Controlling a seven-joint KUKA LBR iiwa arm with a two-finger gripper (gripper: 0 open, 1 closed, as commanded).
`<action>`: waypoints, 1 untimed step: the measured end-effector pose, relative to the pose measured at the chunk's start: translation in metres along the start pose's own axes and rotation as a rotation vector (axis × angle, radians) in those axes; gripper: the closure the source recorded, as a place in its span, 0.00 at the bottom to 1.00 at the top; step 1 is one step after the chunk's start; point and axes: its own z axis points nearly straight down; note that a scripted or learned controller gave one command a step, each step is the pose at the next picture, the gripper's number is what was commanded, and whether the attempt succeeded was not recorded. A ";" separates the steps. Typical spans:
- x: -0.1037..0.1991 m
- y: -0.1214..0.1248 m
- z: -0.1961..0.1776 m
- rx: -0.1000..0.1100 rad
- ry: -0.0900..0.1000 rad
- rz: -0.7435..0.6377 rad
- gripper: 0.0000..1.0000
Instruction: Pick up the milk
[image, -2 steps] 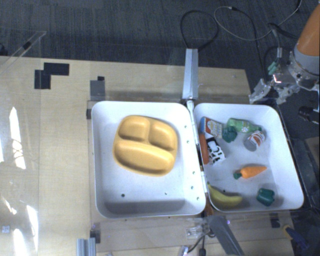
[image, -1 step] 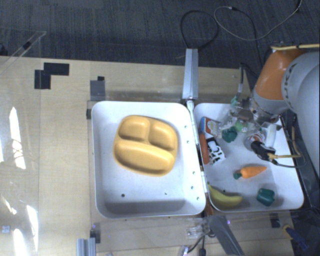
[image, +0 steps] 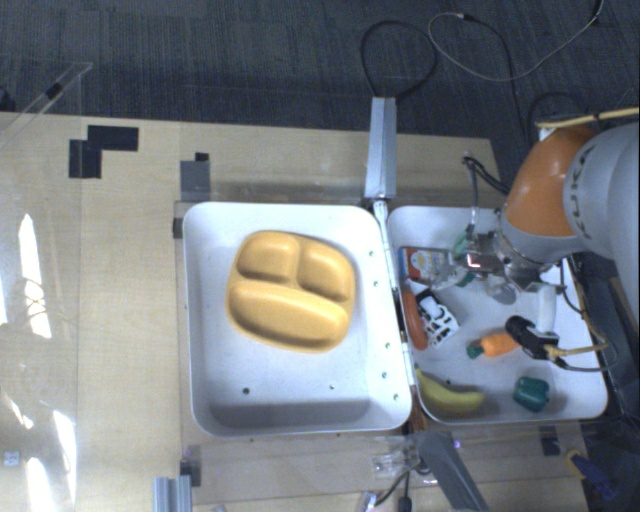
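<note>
milk (image: 437, 318): small carton with a black-and-white cow pattern, lying tilted in the left part of the right bin (image: 585, 405), near the wall shared with the other bin. a reddish sausage (image: 414, 322) lies lengthwise just beside it on its left, hard against that wall; whether they touch, cannot tell. above the milk, near the bin's top left corner, a box with orange and red print (image: 424, 262), close to the carton but apart from it. gripper (image: 470, 265) hangs over the upper middle of the right bin, up and to the right of the milk, its tip close to the printed box; nothing seen in its grasp, and open or closed cannot be told from this angle. grey arm with orange band (image: 545, 195) comes in from the right above it. right of the milk, a carrot (image: 492, 346) with a green top, clear of the carton. below, a banana (image: 450, 393) along the bin's lower edge, and a green pepper (image: 531, 392) in the lower right corner. left bin (image: 210, 300) holds one large yellow bread-like piece (image: 292, 290) with three lobes, sitting above centre. a metal post (image: 383, 150) stands at the far end of the seam between the bins. black tape marks (image: 100, 147) on the pale bench top at upper left.
</note>
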 end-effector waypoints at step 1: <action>-0.002 -0.001 0.002 0.001 0.000 -0.015 0.00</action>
